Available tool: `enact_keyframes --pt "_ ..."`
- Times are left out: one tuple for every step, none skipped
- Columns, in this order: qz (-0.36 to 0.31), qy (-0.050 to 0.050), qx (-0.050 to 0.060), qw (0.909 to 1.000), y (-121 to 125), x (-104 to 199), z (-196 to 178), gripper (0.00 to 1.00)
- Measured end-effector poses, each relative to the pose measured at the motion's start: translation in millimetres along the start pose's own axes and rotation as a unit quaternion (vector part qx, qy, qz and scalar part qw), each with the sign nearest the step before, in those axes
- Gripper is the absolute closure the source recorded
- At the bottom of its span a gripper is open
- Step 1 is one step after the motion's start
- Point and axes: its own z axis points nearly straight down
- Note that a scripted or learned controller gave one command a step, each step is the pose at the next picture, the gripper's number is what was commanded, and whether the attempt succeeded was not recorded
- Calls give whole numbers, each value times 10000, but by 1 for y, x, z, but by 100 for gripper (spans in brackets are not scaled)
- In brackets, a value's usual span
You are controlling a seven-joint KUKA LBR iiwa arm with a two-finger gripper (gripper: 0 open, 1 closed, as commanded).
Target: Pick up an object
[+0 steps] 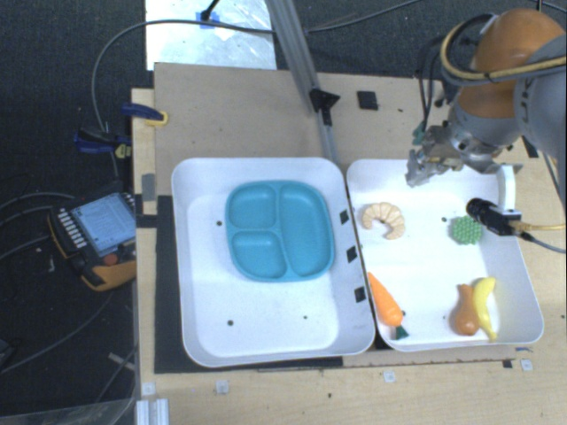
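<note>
Robotics lab, cabled bench (239,113), two white bins (204,264)

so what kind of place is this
Probably a robotics lab bench set up for grasping trials: a robot arm over two white bins, toy food such as a carrot and a croissant, loose cables on the floor.

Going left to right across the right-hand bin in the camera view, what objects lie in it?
Carrot → croissant → green ball. The pear and banana overlap at the far right, so I leave their order out.
</note>
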Motion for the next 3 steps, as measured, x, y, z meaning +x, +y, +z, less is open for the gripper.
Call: enact_keyframes --pt "0 -2 2 10000 2 0 -41 100" --pt "-18 11 37 10000 -32 54 -37 100" --pt "-13 8 48 10000 -57 98 -23 100"
